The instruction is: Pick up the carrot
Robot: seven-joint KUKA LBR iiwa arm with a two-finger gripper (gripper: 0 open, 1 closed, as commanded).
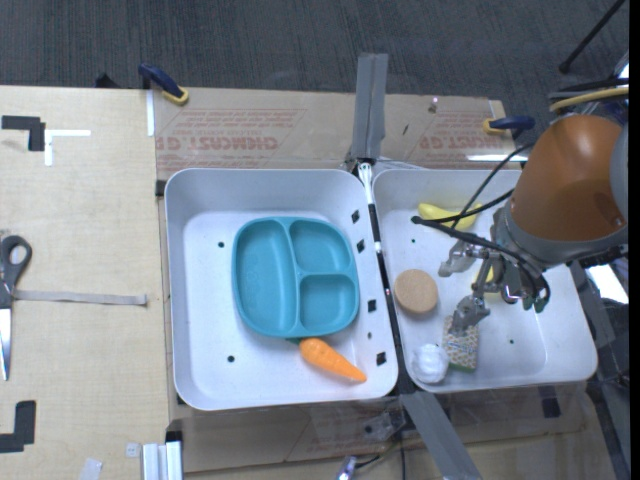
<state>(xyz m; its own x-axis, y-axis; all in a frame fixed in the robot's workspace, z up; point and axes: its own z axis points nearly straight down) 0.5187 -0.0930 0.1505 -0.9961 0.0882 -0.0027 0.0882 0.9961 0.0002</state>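
The orange carrot (332,360) lies in the left bin (190,298), near its front wall, just below the front edge of a teal divided plate (296,275). It points toward the lower right. My gripper (468,316) is over the right bin (560,353), well to the right of the carrot and across the divider between the bins. It hangs directly above a small speckled block (462,348), close to or touching its top. The carrot lies free, with nothing near it.
The right bin also holds a round tan disc (416,292), a yellow banana-like piece (440,211) at the back, and a small white lump (430,364) at the front. Scissors (10,268) lie on the bench at far left.
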